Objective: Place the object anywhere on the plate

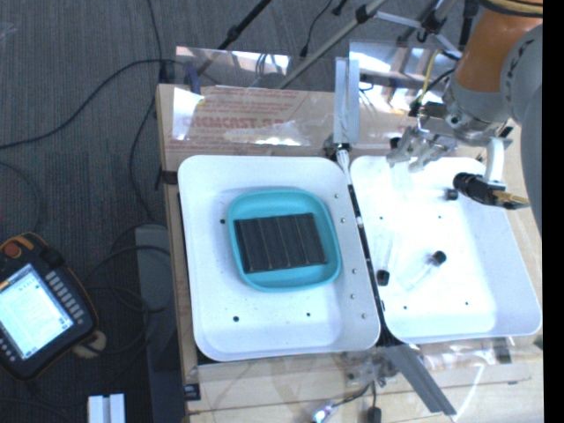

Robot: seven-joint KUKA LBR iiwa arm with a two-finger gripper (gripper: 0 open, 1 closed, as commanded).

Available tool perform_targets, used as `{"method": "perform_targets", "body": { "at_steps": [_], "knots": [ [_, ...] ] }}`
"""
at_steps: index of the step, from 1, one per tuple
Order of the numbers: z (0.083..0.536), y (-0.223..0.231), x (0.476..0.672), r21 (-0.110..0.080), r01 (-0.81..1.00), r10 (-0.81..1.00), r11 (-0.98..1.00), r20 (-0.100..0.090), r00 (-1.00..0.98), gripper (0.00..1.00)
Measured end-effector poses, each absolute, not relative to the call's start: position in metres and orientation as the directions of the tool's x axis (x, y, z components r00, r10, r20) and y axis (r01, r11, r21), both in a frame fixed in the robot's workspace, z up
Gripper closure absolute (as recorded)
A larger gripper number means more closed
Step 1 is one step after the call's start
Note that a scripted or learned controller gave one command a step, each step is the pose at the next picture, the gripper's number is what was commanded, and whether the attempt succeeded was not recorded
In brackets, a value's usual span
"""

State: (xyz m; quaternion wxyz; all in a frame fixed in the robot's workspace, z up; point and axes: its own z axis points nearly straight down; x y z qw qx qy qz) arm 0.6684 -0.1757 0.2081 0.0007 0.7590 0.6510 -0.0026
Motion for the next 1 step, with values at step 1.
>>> {"method": "perform_targets", "body": {
  "at_steps": [1],
  "knots": [
    [0.2083,-0.1757,0.6685,-0.002,0.988,0.988,-0.152,-0.005,0.152,0.0]
  ]
}}
